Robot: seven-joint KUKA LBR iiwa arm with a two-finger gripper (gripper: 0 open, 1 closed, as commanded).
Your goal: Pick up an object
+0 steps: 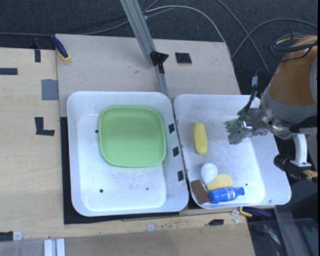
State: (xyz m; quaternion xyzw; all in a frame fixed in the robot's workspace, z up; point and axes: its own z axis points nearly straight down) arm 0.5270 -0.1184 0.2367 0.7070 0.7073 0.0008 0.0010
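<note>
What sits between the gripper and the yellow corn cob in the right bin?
Nothing: in the camera view, just bare white floor of the right bin separates the gripper from the yellow corn cob.

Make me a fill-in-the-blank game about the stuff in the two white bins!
1. The green plate lies in the ____ bin as the camera sees it.
2. The corn cob is colored ____.
3. The bottle lying at the near edge of the right bin is colored ____.
4. The claw is over the right bin, to the ____ of the corn cob in the picture.

Missing words: left; yellow; blue; right
</note>
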